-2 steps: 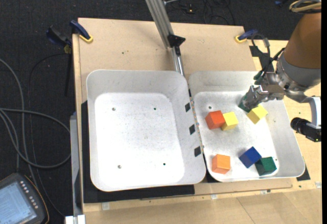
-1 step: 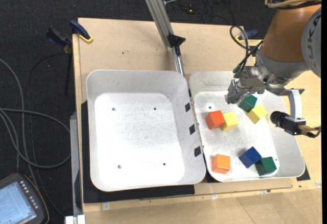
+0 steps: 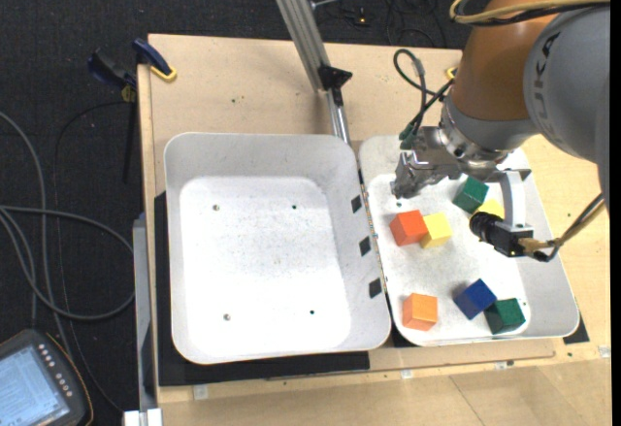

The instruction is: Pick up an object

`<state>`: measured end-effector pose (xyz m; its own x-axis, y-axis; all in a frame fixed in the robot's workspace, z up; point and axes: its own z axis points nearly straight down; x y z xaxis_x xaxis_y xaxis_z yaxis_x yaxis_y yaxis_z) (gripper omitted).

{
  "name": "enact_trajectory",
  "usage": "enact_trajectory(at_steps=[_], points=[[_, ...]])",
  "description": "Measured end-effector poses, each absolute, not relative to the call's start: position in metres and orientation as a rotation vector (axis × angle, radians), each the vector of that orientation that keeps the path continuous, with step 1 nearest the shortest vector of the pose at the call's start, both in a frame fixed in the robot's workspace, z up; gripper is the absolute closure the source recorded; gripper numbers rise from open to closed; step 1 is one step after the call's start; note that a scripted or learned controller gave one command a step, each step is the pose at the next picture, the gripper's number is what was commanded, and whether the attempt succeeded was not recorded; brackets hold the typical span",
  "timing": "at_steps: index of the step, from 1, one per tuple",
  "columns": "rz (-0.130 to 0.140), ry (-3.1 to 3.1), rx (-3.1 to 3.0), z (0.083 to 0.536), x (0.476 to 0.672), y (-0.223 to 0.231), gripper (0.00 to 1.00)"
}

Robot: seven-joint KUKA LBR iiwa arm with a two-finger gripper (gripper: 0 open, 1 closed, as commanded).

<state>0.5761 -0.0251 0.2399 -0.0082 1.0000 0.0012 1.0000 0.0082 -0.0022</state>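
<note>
The right bin (image 3: pixel 548 312) holds several small blocks. An orange-red block (image 3: pixel 408 226) lies beside a yellow block (image 3: pixel 437 229) near the bin's middle. A second orange block (image 3: pixel 420 311), a blue block (image 3: pixel 474 298) and a dark green block (image 3: pixel 506 315) lie at the near end. Another green block (image 3: pixel 473 194) and a bit of yellow (image 3: pixel 491 212) sit under the arm's wrist. My gripper (image 3: pixel 408 183) hangs over the bin's far left part, just above and behind the orange-red block. I see nothing between its fingers.
The left bin (image 3: pixel 194 157) sits alongside, its floor bare white. A slanted metal pole (image 3: pixel 296 12) crosses behind the bins. Black cables and a camera module (image 3: pixel 505 238) hang by the wrist. A blue clamp (image 3: pixel 146 55) grips the bench's far left edge.
</note>
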Motion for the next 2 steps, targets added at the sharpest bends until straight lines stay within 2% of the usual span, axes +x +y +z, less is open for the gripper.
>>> enact_trajectory(at_steps=[1, 2], points=[[0.001, -2.228, -2.211, 0.230, 0.579, 0.022, 1.00], [-0.004, -2.231, -2.213, 0.231, 0.599, 0.080, 1.00]])
